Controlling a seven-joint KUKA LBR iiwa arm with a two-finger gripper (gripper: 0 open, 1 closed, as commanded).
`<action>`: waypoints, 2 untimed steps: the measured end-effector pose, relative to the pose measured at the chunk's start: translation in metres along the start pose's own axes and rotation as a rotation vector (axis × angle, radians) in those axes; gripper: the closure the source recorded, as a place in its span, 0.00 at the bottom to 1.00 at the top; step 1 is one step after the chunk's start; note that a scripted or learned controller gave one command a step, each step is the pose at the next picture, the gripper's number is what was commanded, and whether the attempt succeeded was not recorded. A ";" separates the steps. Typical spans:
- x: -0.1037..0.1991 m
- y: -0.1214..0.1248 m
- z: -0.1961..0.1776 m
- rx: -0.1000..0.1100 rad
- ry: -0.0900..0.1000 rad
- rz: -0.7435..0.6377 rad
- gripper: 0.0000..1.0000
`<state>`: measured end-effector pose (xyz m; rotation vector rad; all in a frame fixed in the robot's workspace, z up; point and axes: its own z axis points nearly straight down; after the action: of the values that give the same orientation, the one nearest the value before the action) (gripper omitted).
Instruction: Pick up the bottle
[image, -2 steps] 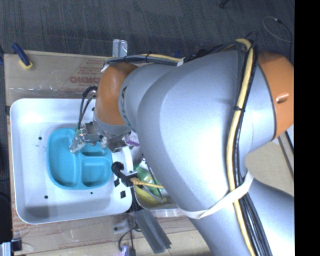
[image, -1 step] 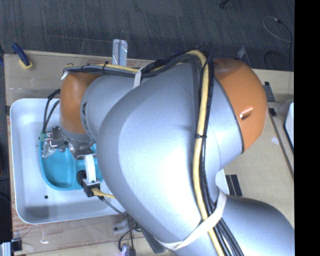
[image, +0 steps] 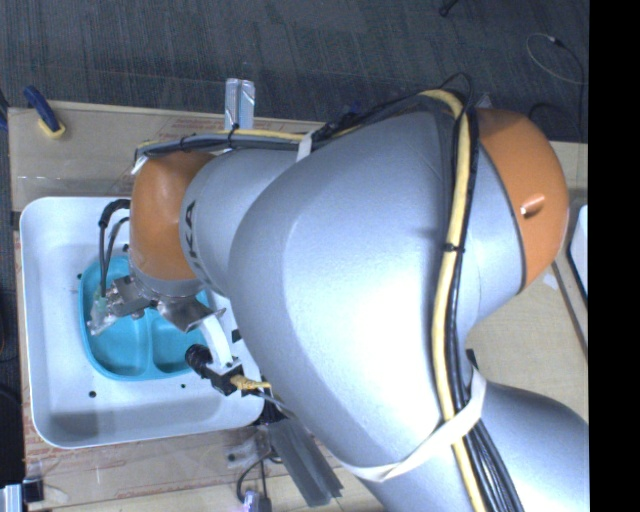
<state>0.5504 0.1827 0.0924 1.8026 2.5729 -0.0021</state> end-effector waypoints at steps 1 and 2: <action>-0.077 0.024 0.000 0.002 0.003 0.201 0.00; -0.022 0.037 0.001 0.001 0.002 0.332 0.00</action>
<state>0.5930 0.1746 0.0918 2.2041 2.2411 -0.0020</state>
